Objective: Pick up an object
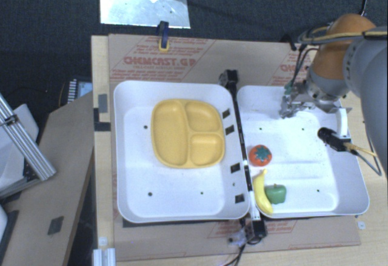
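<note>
Hovering over the right bin (303, 195), the hand (290, 106) holds nothing.

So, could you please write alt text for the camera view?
A grey arm's claw hovers over the right bin, which holds a tomato, banana and green pepper. The left bin holds a yellow divided plate.

You see a plate (186, 133) in the left bin (130, 198). In the right bin (348, 189), a tomato (260, 155) lies behind a banana (262, 193) and a pepper (276, 193), which touch each other.
</note>
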Robot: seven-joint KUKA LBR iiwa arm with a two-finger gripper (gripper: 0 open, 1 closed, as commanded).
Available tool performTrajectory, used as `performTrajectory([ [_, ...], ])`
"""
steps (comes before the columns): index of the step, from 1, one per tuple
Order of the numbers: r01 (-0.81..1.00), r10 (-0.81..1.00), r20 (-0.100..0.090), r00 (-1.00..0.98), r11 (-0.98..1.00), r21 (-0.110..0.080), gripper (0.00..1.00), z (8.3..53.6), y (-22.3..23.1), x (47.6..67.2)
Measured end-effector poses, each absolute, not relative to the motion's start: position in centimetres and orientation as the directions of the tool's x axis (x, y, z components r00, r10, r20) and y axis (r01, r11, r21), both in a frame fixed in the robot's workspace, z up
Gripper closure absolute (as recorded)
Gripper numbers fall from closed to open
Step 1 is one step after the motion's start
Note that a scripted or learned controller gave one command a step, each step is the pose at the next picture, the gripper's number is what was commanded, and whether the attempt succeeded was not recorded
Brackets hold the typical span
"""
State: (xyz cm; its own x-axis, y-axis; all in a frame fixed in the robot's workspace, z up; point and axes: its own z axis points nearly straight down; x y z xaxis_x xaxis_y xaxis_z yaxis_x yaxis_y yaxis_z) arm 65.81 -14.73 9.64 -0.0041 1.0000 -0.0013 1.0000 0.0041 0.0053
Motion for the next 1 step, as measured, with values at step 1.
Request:
performTrajectory([
  [1,1.000,1.000,-0.001,-0.006,0.006,0.007,1.00,14.34,-14.20,66.48],
])
